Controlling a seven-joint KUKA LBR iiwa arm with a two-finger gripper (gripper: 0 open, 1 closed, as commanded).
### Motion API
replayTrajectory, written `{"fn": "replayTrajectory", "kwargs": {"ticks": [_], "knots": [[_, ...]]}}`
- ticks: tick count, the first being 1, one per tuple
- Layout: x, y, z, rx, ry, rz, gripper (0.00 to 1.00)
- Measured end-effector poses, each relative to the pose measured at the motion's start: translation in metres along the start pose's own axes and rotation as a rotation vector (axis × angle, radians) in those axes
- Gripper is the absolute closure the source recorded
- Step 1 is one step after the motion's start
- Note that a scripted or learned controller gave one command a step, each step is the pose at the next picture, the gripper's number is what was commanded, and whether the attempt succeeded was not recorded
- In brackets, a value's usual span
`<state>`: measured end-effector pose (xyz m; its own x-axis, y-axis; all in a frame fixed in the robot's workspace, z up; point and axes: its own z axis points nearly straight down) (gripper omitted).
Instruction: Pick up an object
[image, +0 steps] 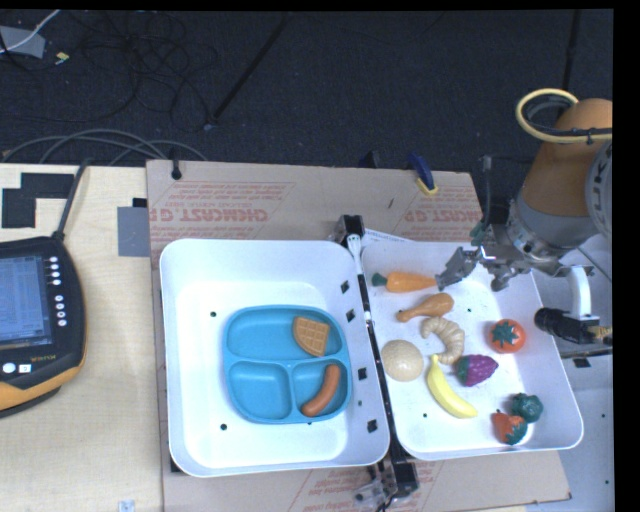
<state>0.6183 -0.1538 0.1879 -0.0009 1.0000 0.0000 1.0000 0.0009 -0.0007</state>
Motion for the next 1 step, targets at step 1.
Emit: {"fn": "replayTrajectory", "kwargs": {"ticks": [1], "knots": [[-0.0129,-0.0626,0.0696,0.011,0.003,0.002,0.0]]}}
